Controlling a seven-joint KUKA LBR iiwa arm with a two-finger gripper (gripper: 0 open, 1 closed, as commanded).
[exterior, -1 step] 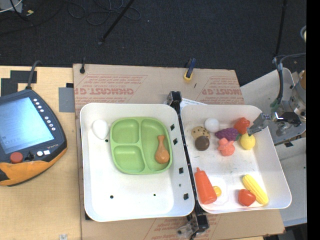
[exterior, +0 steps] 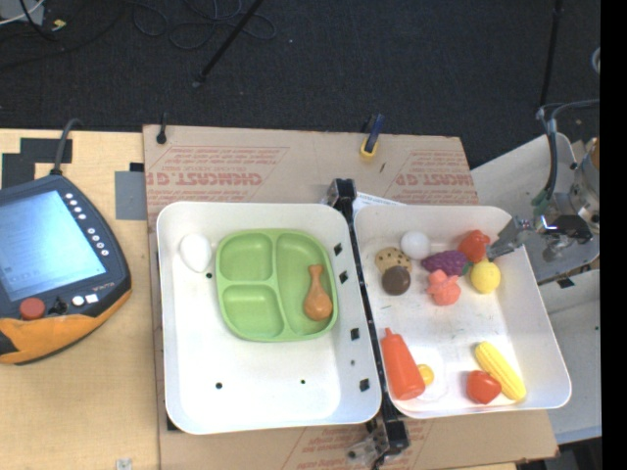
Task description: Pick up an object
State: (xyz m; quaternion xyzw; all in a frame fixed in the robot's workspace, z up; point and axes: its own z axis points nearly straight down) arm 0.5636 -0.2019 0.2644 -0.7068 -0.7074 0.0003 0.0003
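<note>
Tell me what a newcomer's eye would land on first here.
The bright green divided plate in the left bin, with an orange drumstick toy in its right compartment. Then the bright scatter of toy food in the right bin: an orange bottle, a corn cob, purple grapes.

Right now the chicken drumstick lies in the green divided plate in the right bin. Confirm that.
Not quite. The chicken drumstick does lie in the green divided plate, but that plate sits in the left bin, not the right one, as the camera view shows.
</note>
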